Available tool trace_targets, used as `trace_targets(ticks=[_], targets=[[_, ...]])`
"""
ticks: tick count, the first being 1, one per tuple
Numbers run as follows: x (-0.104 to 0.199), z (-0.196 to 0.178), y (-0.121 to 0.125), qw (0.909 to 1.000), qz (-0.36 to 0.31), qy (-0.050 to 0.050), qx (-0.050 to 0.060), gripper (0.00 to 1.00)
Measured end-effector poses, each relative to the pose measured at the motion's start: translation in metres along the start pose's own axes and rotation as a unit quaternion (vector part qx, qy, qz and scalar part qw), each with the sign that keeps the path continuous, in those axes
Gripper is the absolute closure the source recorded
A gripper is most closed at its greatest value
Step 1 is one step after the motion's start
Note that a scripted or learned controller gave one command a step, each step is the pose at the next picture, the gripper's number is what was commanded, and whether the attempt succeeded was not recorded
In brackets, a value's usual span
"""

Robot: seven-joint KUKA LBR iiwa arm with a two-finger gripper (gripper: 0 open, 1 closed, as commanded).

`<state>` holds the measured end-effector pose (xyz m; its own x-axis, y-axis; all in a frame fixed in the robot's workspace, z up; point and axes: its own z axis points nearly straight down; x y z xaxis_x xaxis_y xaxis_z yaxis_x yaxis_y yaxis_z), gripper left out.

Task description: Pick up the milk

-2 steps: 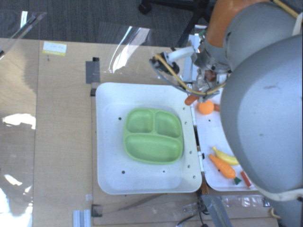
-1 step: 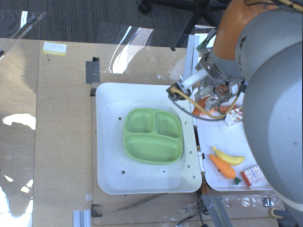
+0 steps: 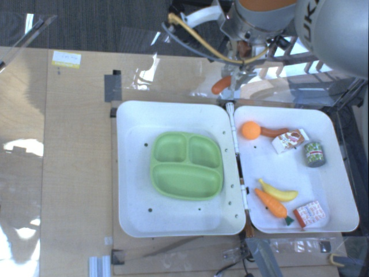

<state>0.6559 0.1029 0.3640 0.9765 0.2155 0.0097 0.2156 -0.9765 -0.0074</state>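
The milk is a small white carton with red print. It lies on its side at the back of the right bin, next to an orange ball. My gripper hangs over the back rim where the two bins meet, well up and to the left of the milk. A small orange-red piece shows right beside the gripper's tip; whether it is held is unclear.
The right bin also holds a green can, a banana, a carrot, a red carton and a reddish stick. A green divided plate lies in the left bin.
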Motion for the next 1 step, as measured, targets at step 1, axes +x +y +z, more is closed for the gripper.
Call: trace_targets(ticks=[1], targets=[[-0.0439, 0.1505, 0.0856, 0.9982, -0.060, -0.004, -0.003, 1.00]])
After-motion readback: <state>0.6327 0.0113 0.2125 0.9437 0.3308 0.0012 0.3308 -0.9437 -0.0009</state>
